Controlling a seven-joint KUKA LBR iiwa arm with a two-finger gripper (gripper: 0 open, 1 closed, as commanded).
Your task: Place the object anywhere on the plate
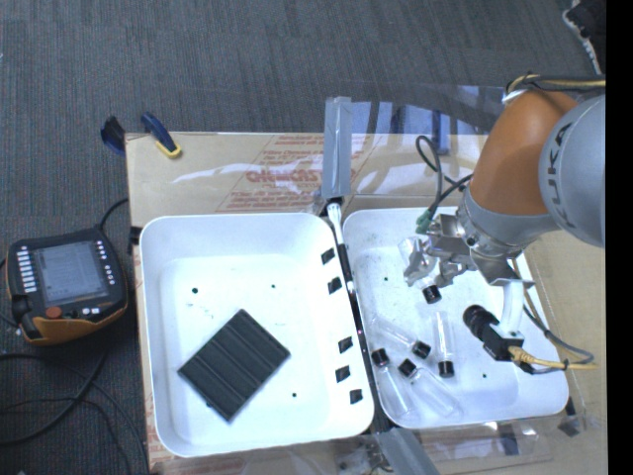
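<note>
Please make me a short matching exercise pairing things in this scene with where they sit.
Things:
1. dark ribbed plate
2. clear vials with black caps
3. teach pendant
4. gripper

Places:
A. floor left of the bench
B. left bin
C. above the right bin's upper part
D. lying in the right bin

Pairs: 1-B, 2-D, 3-A, 4-C
</note>
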